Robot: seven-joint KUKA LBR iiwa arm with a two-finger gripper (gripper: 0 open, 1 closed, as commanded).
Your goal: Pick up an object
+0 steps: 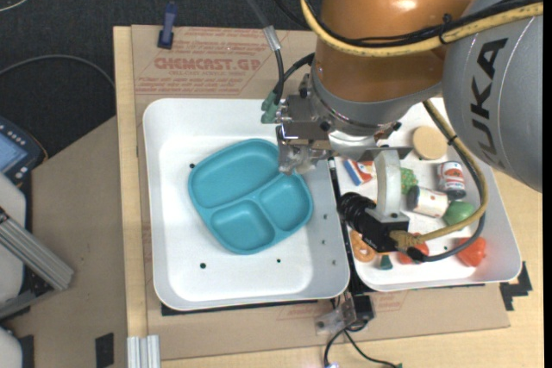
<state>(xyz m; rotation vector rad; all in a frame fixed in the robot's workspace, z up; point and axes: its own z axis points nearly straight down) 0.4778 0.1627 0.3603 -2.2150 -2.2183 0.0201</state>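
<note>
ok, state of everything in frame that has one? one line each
gripper, low at the blue tray's upper right rim; can't tell if it grips anything
blue tray, right way up, lying flat in the left bin
left bin, holds the tray
right bin, crowded with small items
white cylinder, lying on its side in the right bin
</note>
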